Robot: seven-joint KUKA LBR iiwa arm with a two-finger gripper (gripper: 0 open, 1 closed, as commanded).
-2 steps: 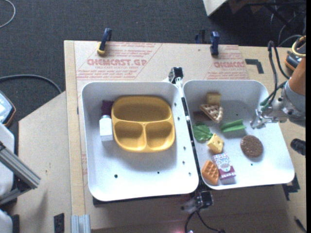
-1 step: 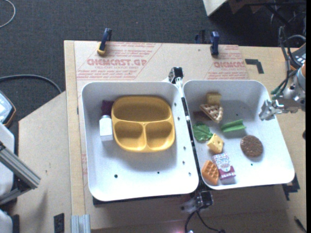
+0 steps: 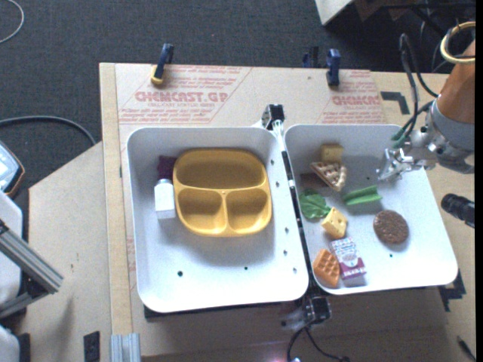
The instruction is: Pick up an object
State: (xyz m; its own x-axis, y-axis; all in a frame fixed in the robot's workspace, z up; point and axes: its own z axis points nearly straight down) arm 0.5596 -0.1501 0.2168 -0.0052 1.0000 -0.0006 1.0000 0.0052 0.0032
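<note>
My gripper hangs over the upper right part of the right bin, up and to the right of a green pea pod. Above a brown round patty it stays clear of every item. Further left in this bin lie a pale cube, a waffle wedge, a green leaf and a yellow cheese piece. At the bin's front sit an orange waffle and a pink carton.
The left bin holds a yellow divided tray, with a small white bottle and a dark purple item beside it. Blue clamps stand at the bench's far edge. Bare bin floor lies right of the patty.
</note>
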